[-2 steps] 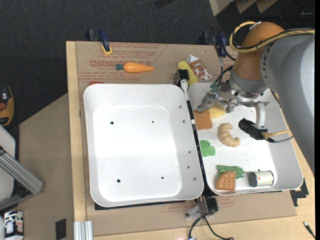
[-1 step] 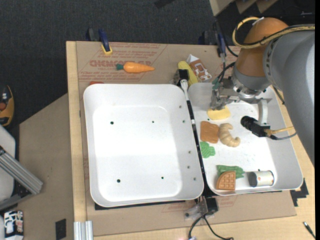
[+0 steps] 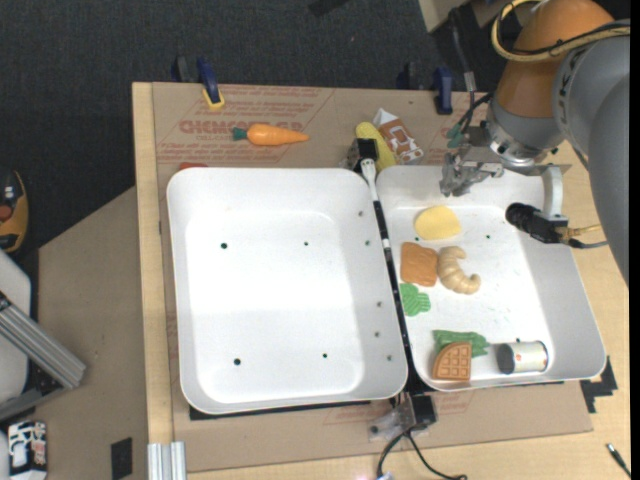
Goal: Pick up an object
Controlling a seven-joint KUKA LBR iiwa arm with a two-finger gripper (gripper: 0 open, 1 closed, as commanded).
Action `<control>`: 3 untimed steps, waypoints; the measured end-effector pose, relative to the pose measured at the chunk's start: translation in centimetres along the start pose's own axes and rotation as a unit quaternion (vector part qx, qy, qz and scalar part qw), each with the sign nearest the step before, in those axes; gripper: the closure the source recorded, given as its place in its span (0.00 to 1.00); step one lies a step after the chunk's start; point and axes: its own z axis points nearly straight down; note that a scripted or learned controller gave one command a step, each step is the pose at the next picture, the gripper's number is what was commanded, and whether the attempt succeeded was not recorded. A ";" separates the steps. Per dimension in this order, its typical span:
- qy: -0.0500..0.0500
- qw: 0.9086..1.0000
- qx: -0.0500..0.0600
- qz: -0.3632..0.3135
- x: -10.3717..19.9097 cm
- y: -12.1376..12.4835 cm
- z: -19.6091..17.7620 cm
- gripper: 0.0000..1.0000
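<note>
My end effector (image 3: 458, 182) hangs over the right bin (image 3: 560, 308), just above the yellow piece (image 3: 437, 223), because that piece lies nearest; how wide it stands I cannot tell.

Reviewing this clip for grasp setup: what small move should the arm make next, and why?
Probably lower the pincer slightly toward the yellow piece. It hangs over the right bin's far edge with nothing visibly between its fingers, and that piece is the nearest object, lying apart from the toast and croissant.
</note>
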 end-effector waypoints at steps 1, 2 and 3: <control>0.000 1.000 0.004 0.003 -8.0 -0.4 4.8 1.00; 0.001 1.000 0.005 0.001 -9.4 -1.5 5.7 1.00; 0.000 1.000 0.002 0.001 -11.8 -1.6 5.4 1.00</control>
